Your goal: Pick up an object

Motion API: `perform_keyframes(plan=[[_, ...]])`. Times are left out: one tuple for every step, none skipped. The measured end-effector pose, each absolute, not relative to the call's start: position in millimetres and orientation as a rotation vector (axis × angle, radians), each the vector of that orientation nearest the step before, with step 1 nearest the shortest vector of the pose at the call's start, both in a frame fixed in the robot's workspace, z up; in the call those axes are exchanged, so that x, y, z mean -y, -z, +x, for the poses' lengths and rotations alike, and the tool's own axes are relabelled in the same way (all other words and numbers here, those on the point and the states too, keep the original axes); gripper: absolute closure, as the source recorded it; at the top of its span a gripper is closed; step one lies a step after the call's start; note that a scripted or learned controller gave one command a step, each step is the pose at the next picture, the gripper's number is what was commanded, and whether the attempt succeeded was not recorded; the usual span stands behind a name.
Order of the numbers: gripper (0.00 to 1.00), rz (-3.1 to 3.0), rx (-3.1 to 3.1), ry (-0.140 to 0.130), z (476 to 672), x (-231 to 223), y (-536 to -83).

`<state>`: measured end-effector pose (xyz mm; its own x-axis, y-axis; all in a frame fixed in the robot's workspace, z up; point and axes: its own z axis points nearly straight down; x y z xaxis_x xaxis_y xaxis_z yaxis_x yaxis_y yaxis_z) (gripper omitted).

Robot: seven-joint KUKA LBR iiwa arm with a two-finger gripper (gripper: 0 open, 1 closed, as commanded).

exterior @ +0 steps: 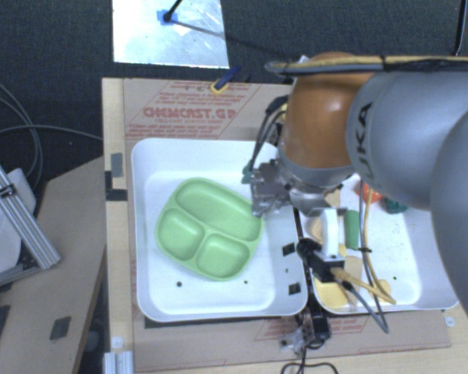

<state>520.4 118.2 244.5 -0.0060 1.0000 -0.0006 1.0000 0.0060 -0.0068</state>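
Observation:
A light green plate point(207, 228) with three compartments lies in the left white bin point(152, 287), slightly tilted toward the bin's middle. My gripper point(261, 205) comes down at the plate's right rim, close to the wall between the two bins. The grey arm with its orange band point(324, 123) hangs over the gripper and hides much of the right bin point(421, 291). From this angle I cannot make out whether anything sits in the gripper.
The right bin holds several small items: a green and white stick point(351, 228), an orange piece point(370, 193), a pale yellow piece point(321, 228) and a wooden utensil point(366, 287). Cardboard point(191, 107) lies under both bins. A shiny sheet point(168, 22) lies beyond.

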Motion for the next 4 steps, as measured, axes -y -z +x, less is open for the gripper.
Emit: perform_keyframes(plan=[[1.00, -2.216, 2.220, -0.013, 538.8, -133, -118], [1.00, -2.221, 2.237, 0.032, 592.6, -174, -380], [1.00, -2.208, 2.224, -0.018, 601.6, -203, -211], [1.00, -2.218, 2.220, 0.000, 494.1, -180, -259]])
